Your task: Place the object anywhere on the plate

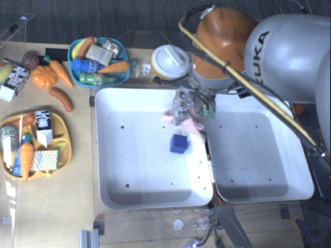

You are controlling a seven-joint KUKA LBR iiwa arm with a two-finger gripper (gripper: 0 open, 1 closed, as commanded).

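My gripper (192, 109) hangs over the right-hand rim of the left bin (124, 190), just where it meets the right bin (269, 190). I cannot tell its state from up here, since the wrist covers it. Under and beside it lies something pink (192, 125), flat against the bin floor; that I take to be the plate, though most of it is hidden by my own hardware. The blue cube (179, 143) sits on the white floor just below the pink edge, near it but apparently off it, and nothing joins it to me. My reading: the object is not yet on the plate and a pick is still owed. To do it well I would shift toward the cube, centre over it, square up with two opposite flat faces, and go down straight so as not to nudge it. Then lift clear of the plate edge before carrying across, and set down low, well inside the pink area.
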